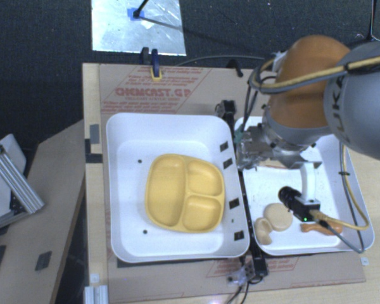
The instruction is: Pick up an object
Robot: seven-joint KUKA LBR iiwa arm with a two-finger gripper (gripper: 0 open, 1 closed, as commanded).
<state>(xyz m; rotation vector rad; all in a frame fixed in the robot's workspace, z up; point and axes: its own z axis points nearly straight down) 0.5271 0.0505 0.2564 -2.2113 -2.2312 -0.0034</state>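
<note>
**Gripper low over right bin, nothing seen in it**

- Nearest to the camera, at the near edge of the right bin: two beige rounded pieces, touching each other, the smaller one lower and to the left. Pale, smooth, matte. Just to their right lies a small orange-brown piece, partly behind my cable.
- My gripper sits farther in, down by that bin's left wall, right at the divider between the bins. It's apart from the beige pieces and I see no object in it. Can't tell how wide it stands; my wrist body covers it from this angle.
- I come in from the right and bend down over the right bin. The orange band bulges above the wrist and covers the bin's far half.
- Left bin: one yellow divided plate, three compartments, lying flat, roughly central, slightly turned. Untouched, well apart from me.
- Behind both bins: cardboard sheet with red print, a blue clamp on its far edge, then a silver foil square on the dark floor.
</note>
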